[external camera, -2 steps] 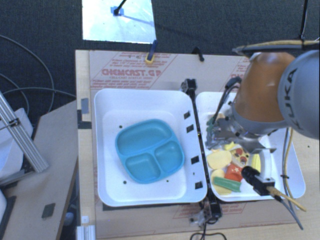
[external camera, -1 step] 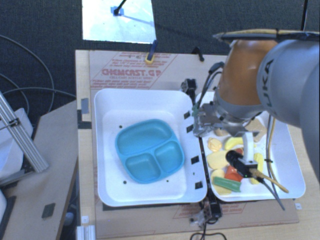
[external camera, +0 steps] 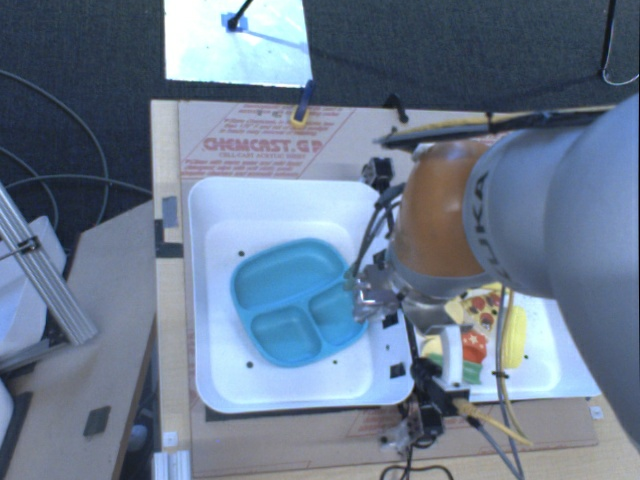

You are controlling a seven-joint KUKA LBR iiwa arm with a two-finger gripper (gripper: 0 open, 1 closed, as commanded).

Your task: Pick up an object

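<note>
The gripper (external camera: 362, 301) sits low at the right edge of the blue tray (external camera: 295, 300), which lies in the left bin (external camera: 215, 218). Whether it is open, or grips anything, cannot be told. Right of the tray, past the arm (external camera: 540, 208), small toys (external camera: 485, 333) lie in the right bin (external camera: 545, 368).

blue tray (external camera: 290, 301) fills left bin (external camera: 215, 223) centre, bare floor around, arm (external camera: 520, 208) overhanging right bin (external camera: 545, 368)

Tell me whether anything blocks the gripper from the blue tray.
Nothing visible does. The gripper sits right at the blue tray's right edge in the left bin, with no other object between them.
</note>
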